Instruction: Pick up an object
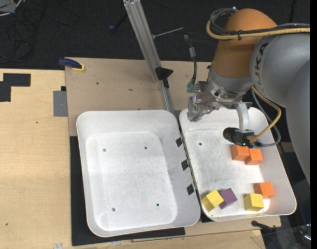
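Hovering over right bin (283,191) near its far-left corner: pincer (196,113), fingers too blurred to tell whether apart or together, nothing visibly between them. Lying in same bin: two orange blocks (246,153) touching; near front edge yellow block (212,199) against purple block (228,196), orange block (264,189), yellow block (253,202). Left bin (96,119) alongside on surface (29,154).

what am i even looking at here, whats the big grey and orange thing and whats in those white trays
It is a robot arm, seen by one camera fixed above the bench and looking down at a slant. Its end effector hangs over the far edge of the right bin, and nothing is visible between its fingers. That bin holds small blocks: two orange ones touching, and near the front edge a yellow and purple pair, another yellow and another orange. The left bin sits beside it.
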You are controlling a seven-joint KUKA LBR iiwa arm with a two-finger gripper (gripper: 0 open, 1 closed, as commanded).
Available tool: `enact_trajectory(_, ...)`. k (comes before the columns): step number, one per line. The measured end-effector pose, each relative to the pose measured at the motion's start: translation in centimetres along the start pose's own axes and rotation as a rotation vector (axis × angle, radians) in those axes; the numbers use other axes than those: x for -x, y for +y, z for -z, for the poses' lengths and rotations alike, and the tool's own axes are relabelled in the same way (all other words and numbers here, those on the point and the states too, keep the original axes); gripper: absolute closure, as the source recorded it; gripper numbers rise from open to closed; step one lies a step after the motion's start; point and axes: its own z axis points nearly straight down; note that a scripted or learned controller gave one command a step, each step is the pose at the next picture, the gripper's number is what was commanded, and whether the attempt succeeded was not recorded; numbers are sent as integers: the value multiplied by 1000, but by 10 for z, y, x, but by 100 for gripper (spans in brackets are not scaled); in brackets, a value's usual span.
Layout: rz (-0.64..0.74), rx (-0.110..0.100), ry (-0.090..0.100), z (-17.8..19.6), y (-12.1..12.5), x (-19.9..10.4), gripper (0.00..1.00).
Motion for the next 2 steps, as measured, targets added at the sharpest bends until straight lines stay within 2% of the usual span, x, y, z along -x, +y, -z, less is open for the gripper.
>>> enact_trajectory(1,1,-1,0,7,-15,-57,100)
enact_trajectory(2,0,-2,-1,-1,-32,-99,100)
